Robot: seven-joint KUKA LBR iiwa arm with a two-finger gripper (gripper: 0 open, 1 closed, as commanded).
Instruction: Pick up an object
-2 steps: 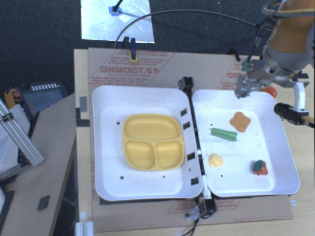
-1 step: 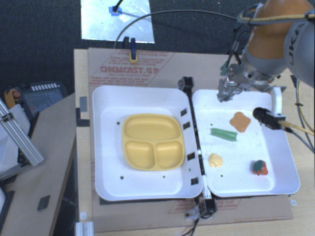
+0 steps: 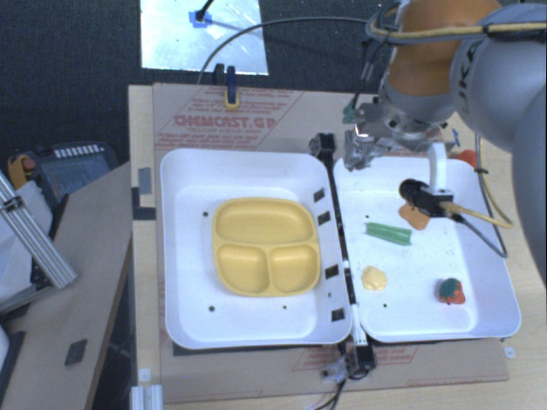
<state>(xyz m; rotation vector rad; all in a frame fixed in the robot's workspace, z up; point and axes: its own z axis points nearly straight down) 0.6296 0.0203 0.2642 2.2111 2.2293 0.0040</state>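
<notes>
- Two shallow white bins are sitting side by side on a cardboard sheet: left bin (image 3: 184, 254), right bin (image 3: 487, 314).
- Left bin is holding one yellow divided tray (image 3: 265, 246) with three compartments, one long one at the far side and two smaller ones at the near side.
- Right bin is holding four loose objects: one green stick (image 3: 389, 232) near the middle, one pale yellow lump (image 3: 373, 278) nearer the camera, one small red-and-green toy (image 3: 451, 290) toward the near right corner, one orange piece (image 3: 415, 217) lying at the black tip of a white-and-black tool.
- All four are lying apart from each other on the bin floor; none is lifted.
- One arm is reaching in from the right, orange band above the wrist; its gripper (image 3: 363, 150) is hanging over the far left corner of the right bin, by the divider between the bins.
- Finger state: cannot tell, the wrist is blocking the tips.
- Red print on the cardboard sheet (image 3: 256, 114) is reading roughly "CHEMCAST"; the rest is not legible.
- One blue-and-yellow clamp (image 3: 231, 88) is sitting at the sheet's far edge.
- One shiny metal plate (image 3: 205, 20) is lying on the dark floor beyond.
</notes>
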